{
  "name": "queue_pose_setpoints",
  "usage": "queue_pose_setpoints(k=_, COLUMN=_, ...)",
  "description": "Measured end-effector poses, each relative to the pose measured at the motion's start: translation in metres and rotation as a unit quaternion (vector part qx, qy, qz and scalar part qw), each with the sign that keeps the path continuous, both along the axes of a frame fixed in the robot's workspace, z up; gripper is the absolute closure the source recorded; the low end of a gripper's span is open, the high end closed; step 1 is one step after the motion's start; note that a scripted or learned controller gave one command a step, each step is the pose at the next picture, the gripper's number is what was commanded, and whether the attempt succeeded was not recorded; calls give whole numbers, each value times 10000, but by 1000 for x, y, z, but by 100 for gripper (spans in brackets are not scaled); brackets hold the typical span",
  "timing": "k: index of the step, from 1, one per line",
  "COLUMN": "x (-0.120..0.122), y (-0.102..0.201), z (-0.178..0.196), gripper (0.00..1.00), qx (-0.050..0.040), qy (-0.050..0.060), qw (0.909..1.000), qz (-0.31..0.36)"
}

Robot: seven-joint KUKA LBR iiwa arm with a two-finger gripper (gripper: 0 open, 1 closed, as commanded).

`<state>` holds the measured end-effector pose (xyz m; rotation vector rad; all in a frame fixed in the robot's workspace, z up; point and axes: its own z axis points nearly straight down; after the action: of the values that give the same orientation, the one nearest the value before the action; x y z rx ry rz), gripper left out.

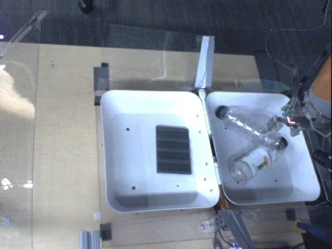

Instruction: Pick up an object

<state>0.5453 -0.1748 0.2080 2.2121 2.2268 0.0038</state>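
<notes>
Two clear plastic bottles lie in the right bin [303, 188]. One with a dark cap [244, 122] lies slantwise from the upper left toward the middle; the other, labelled bottle [254, 164], lies below it, tilted, its neck pointing up right. They look to touch near the middle. The gripper [291, 119] sits at the bin's right rim, just beside the bottles; its grip cannot be told. The left bin [124, 113] holds a dark ribbed rectangular pad [174, 149] at its centre.
</notes>
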Motion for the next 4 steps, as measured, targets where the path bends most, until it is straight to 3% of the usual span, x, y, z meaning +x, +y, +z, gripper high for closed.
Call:
queue_pose_setpoints(k=1, x=1, y=45, z=16, gripper=0, qx=3, qy=-11, qw=9977, qz=-685)
queue_pose_setpoints(k=2, x=30, y=63, z=-106, gripper=0, qx=-5, qy=-62, qw=9998, qz=-197)
queue_pose_setpoints(k=3, x=2, y=88, z=-118, gripper=0, qx=-9, qy=-58, qw=9995, qz=306)
queue_pose_setpoints(k=4, x=75, y=72, z=-121, gripper=0, qx=21, qy=83, qw=9926, qz=1209)
